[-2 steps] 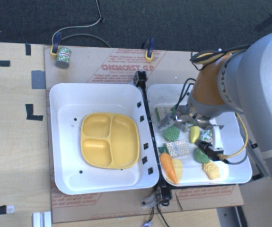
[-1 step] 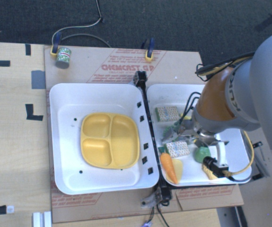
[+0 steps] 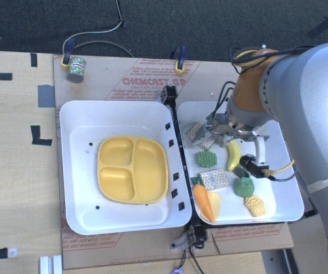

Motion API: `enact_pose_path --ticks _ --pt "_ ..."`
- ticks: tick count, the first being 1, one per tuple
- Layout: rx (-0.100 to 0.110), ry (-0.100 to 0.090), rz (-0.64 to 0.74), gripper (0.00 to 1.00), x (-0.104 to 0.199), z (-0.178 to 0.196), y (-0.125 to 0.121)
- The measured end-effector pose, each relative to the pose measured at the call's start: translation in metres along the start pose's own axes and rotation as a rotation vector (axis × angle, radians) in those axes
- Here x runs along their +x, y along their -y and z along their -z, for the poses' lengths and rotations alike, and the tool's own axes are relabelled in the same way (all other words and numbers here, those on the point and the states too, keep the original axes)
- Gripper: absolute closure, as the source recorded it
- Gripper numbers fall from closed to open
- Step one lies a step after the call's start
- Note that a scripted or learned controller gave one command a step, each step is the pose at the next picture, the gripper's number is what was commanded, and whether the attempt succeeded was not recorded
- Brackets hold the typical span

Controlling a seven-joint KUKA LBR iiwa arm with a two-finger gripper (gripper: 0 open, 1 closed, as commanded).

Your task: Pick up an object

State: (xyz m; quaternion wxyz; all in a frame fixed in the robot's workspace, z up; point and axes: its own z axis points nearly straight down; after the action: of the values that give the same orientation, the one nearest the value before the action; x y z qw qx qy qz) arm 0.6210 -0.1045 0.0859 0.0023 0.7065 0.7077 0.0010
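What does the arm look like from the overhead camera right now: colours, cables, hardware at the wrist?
The arm is bulky, smooth and light grey, with an orange band above the wrist. Thin black and yellow cables loop over that band, and another yellow cable trails by the wrist. The gripper end is dark and metallic.

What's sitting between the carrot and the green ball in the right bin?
In the camera view, a white patterned block lies between the carrot and the green ball.

right bin [image 3: 289, 210] crowded; left bin [image 3: 75, 153] roomy round tray [image 3: 133, 169]
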Motion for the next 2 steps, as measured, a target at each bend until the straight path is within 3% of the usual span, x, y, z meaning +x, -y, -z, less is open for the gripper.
enact_pose_path --ticks 1,2 --pt "0.001 0.000 -0.001 0.00 -0.020 0.001 0.041" --pt "-0.001 0.001 -0.002 0.00 -0.002 0.001 0.086"
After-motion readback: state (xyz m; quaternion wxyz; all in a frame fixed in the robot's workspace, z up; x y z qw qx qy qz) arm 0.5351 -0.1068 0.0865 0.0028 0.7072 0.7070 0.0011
